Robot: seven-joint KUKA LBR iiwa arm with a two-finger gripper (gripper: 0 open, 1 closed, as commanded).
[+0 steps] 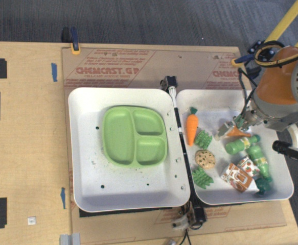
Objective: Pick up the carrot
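– White bins side by side on the bench. What sits in the left bin (pixel 82 137)?

– A green divided plate (pixel 135 136), its three wells bare, and nothing else.

– And the right bin (pixel 215 103)?

– Crowded. The carrot (pixel 191 129) lies at its left wall, just beside the divider, green top pointing to the far side. A leafy green piece (pixel 204 138) touches its right flank. A cookie (pixel 205 158) lies near its tip, with a second green piece (pixel 202 177) below that. Further right are a printed carton (pixel 239 176) and green bottles (pixel 239 146).

– Where is the gripper (pixel 235 128)?

– Low over the right half of that bin, well apart from the carrot, above a small orange piece (pixel 237 132) of unclear kind. Whether it is open or closed cannot be told from this angle. Nothing is seen held.

– So what would a clean pick take?

– Judging from the layout, the arm (pixel 279 86) should travel left across the bin and come down over the carrot's thick middle. The closing line should run across the carrot's width. The wall on one side and the leafy piece on the other leave little room, so a centred descent matters. A slanted approach could nudge the carrot against the wall or catch the greens instead.
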